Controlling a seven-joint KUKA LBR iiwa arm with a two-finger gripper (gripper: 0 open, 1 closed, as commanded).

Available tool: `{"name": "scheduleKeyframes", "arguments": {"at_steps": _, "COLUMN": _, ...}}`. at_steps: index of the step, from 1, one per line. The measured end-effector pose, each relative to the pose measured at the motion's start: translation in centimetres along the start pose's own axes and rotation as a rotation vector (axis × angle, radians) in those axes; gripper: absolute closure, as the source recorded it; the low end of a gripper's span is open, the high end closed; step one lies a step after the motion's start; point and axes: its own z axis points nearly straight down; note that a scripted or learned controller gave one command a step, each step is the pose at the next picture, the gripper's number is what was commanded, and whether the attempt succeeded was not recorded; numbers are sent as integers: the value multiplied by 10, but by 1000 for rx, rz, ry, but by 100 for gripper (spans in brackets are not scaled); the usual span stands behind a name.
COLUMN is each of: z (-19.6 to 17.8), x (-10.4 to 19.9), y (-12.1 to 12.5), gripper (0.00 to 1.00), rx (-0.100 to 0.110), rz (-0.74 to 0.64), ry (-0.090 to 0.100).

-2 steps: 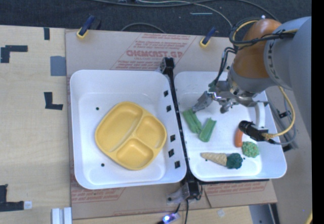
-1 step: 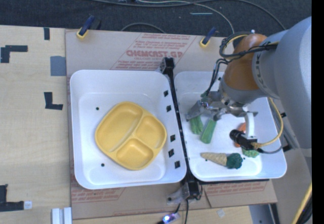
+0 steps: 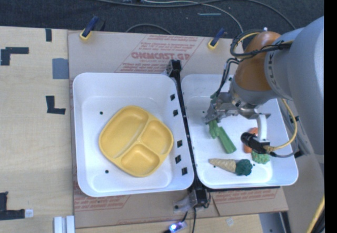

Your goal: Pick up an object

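Arm over the right bin, gripper (image 3: pixel 213 116) low at the green toy's upper end.

We see the gripper in the right bin (image 3: pixel 281 176), right of centre in the frame, just at the top end of the green stick-shaped toy (image 3: pixel 223 139); we cannot tell how it is set. Below lies an ice-cream cone toy (image 3: pixel 230 165), and to its right a small orange and green piece (image 3: pixel 254 147). The left bin (image 3: pixel 84 121) holds a yellow divided plate (image 3: pixel 136 140).

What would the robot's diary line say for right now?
gripper: over right bin, at green stick toy | ice cream cone toy: untouched | yellow tray: left bin
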Motion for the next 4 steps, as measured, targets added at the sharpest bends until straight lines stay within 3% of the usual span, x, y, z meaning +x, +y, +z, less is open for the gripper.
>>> {"name": "scheduleKeyframes", "arguments": {"at_steps": 2, "z": -101, "x": 9, "y": 9, "gripper": 100, "rx": -6, "rz": 1, "ry": 0}}
{"name": "scheduleKeyframes", "arguments": {"at_steps": 3, "z": -114, "x": 10, "y": 10, "gripper": 100, "rx": -4, "rz": 2, "ry": 1}}
{"name": "scheduleKeyframes", "arguments": {"at_steps": 4, "z": -107, "x": 69, "y": 7, "gripper": 100, "rx": -2, "rz": -3, "ry": 1}}
